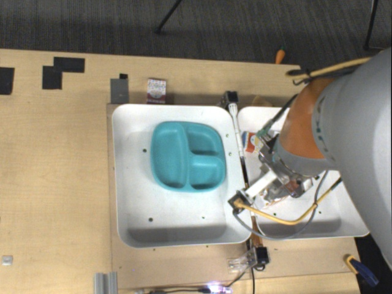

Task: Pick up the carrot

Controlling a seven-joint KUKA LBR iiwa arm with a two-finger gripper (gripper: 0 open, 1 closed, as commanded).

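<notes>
Carrot: can't pick it out w/ any certainty; the arm (343, 121) covers most of the right bin (331, 228). Gripper (283, 187) hangs low over that bin's left half, nr the divider between bins. Can't tell its state. I see a teal divided plate (187, 155) at the left bin's (131, 182) centre.

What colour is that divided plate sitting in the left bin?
Teal blue; the divided plate shows clearly in the camera view.
</notes>
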